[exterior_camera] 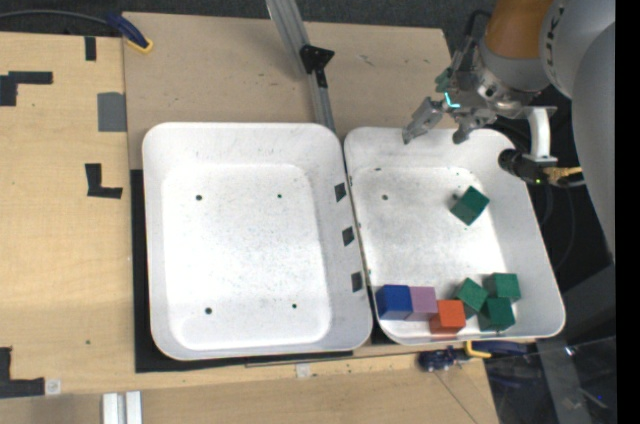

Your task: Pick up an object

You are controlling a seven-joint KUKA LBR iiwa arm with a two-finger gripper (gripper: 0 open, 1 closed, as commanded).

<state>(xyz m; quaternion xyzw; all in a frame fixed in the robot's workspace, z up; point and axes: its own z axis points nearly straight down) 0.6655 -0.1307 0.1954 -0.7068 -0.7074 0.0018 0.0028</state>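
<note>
Hand (441, 124) open above right bin (535, 242) | green block (468, 205) tilted, cube-like

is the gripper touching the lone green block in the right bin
Apart. The camera view shows the open gripper above the bin's far rim, with bare white floor between it and the lone green block.

A green block (468, 205) lies alone, turned at an angle, in the right bin's (400, 147) upper part. Along the bin's near wall sit a blue cube (394, 301), purple cube (423, 300), orange cube (450, 315) and three green blocks (490, 300), clustered together.
</note>
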